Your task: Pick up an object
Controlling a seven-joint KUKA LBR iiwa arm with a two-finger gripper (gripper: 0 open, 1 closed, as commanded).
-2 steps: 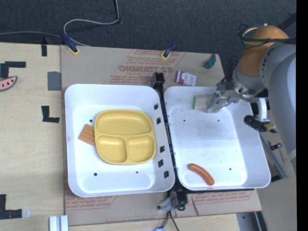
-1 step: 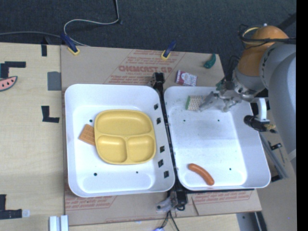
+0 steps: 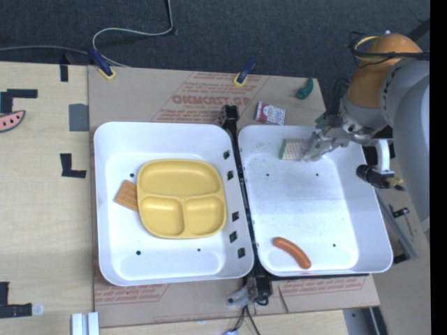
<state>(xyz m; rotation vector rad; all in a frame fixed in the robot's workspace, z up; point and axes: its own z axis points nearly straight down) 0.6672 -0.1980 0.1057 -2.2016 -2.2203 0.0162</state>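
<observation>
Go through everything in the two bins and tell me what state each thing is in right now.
Yellow divided plate: right side up in the left bin, covering part of the cracker.
Cracker: flat, tucked under the plate's left edge.
Hot dog: lying loose near the right bin front wall.
Green sponge: at the right bin's back wall, gripper right beside it.

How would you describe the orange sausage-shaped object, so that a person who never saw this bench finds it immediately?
Start at the right bin, the one where the arm reaches in. Go to its near edge, far from the gripper. There the toy sausage lies alone on the floor, long, thin and orange-red, unlike the small green and white sponge at the far wall.
</observation>
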